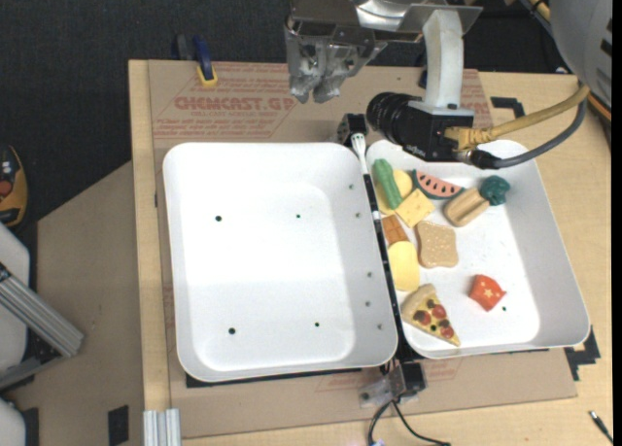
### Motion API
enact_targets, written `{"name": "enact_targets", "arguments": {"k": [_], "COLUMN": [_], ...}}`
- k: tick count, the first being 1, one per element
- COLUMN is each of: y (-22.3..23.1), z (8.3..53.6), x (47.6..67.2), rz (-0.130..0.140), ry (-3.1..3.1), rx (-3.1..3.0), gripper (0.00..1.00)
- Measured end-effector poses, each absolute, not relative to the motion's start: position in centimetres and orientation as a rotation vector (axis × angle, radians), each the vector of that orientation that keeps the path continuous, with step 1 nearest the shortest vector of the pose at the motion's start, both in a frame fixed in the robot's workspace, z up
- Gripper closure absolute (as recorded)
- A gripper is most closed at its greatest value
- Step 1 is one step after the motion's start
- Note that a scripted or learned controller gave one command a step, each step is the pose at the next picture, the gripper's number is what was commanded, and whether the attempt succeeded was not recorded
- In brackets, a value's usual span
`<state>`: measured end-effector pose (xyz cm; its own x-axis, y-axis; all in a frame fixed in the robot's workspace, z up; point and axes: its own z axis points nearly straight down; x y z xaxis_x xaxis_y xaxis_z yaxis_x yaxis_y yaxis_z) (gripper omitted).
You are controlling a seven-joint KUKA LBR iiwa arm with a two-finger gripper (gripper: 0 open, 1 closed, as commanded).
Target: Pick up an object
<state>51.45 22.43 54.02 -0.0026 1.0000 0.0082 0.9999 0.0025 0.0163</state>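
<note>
Hovering above the far edge of the left shallow white bin point(194, 269), our claw point(318, 80) carried nothing; we couldn't tell its finger state. All targets sat in the right shallow white bin point(559, 298), well apart from the claw. We judged the small red toy block point(487, 291) easiest: alone, likely light and rigid, graspable across its sides. The flat toy pizza slice point(431, 315) looked too thin, probably slippery plastic.
</note>
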Motion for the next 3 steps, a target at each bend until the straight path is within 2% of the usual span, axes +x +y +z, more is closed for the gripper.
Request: {"name": "enact_targets", "arguments": {"k": [1,2,3], "y": [22.4,22.4,14.8], "z": [40.4,53.9,50.6], "x": [47.6,47.9,47.9], "rz": [-0.023,0.027,-0.006], "ry": [2.225,2.22,2.215], "rx": [2.226,2.216,2.231], "gripper": [1.0,1.0,1.0]}}
